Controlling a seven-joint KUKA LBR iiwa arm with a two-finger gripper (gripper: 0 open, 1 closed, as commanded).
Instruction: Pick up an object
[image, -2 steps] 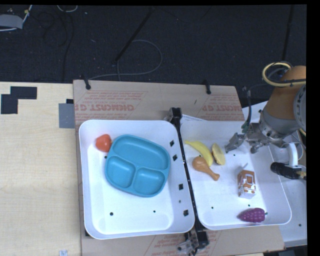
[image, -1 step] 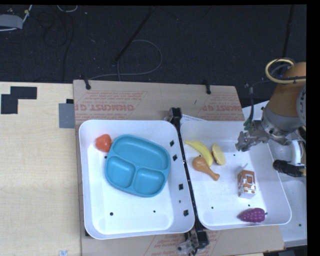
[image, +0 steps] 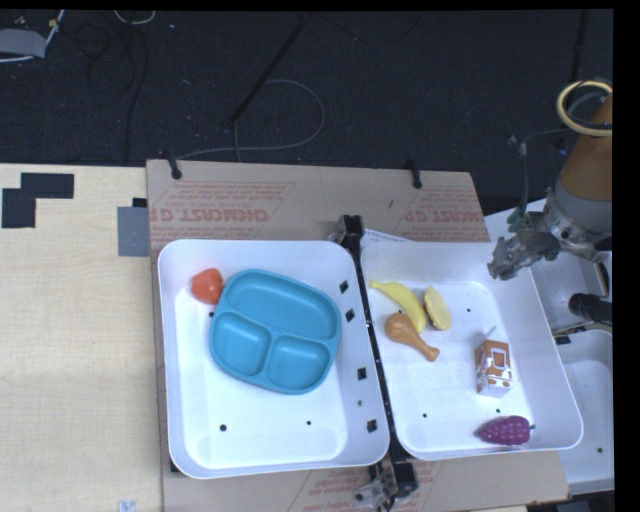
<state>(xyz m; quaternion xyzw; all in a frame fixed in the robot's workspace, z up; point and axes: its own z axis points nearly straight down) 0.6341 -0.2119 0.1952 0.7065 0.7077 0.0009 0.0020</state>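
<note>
two white bins lie side by side on the surface. in the camera view, the right bin (image: 560, 400) carries a banana (image: 398, 296) and a yellow slice (image: 437, 309) near its far edge, a chicken leg (image: 410, 336) just below them, a small carton (image: 493, 367) toward the right edge and purple grapes (image: 504, 431) at the near right corner. the left bin (image: 190, 430) has a blue plate (image: 272, 331) and a tomato (image: 207, 286). the gripper (image: 510, 258) hangs over the far right corner of the right bin; i cannot tell the state of the jaws. i judge it is in the approach step, nothing is picked. next it must descend over one object.
</note>
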